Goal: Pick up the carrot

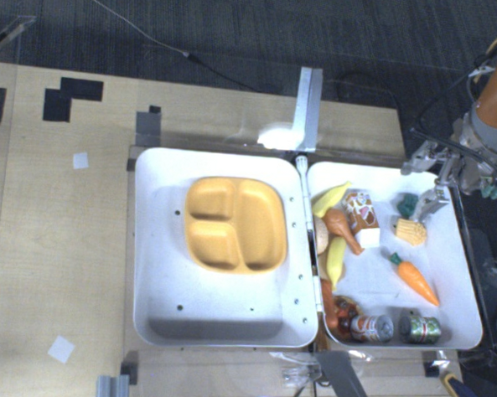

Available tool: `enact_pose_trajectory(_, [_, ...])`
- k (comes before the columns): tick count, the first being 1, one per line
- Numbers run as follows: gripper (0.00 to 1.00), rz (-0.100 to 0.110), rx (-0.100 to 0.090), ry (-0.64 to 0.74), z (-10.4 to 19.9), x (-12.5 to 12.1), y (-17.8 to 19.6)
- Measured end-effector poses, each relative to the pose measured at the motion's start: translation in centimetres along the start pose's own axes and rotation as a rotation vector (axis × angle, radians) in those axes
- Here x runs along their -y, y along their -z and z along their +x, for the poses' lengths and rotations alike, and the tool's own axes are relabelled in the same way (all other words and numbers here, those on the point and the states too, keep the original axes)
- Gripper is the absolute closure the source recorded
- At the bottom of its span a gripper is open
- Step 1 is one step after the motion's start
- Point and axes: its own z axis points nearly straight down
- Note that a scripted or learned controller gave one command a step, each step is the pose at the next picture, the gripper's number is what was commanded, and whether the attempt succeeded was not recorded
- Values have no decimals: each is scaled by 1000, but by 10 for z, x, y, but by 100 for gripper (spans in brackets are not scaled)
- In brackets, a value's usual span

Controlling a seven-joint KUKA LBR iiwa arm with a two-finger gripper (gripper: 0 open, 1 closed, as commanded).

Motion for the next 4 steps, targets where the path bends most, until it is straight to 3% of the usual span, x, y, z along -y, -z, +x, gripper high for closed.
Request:
enact_pose_trajectory(1, [0, 2, 5, -42, 83, 25, -125])
enact_pose_trajectory(2, [100, 5, 13, -34, 80, 23, -112])
enact_pose_trajectory(3, [100, 4, 9, 0, 146, 25, -123])
enact_pose_trajectory(4, [100, 7, 13, 180, 151, 25, -123])
